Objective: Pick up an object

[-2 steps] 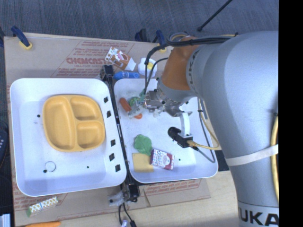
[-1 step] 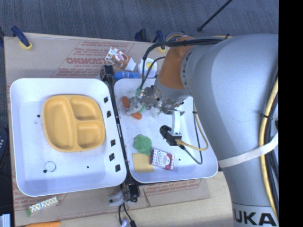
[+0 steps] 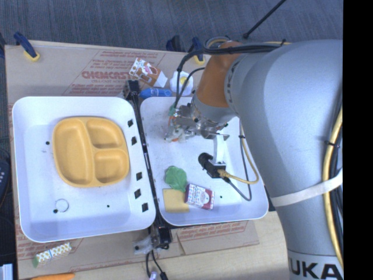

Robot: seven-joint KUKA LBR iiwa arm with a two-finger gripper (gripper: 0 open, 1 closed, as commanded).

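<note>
Hovering low at twelve o'clock in the right bin point(image 3: 247, 206), the gripper point(image 3: 179, 127) (grip state impossible to tell) seemed mid-approach, needing descent onto an object.

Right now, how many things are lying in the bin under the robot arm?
3: a green lump, a yellow block at the near edge, and a red packet beside the block. The arm may hide more.

The arm point(image 3: 274, 98) reached over the right bin point(image 3: 247, 206), its gripper point(image 3: 178, 127) low near the far end, while a green lump point(image 3: 175, 177), yellow block point(image 3: 175, 200) and red packet point(image 3: 200, 196) lay nearer, and a yellow tray point(image 3: 90, 150) sat in the left bin point(image 3: 29, 214).
</note>
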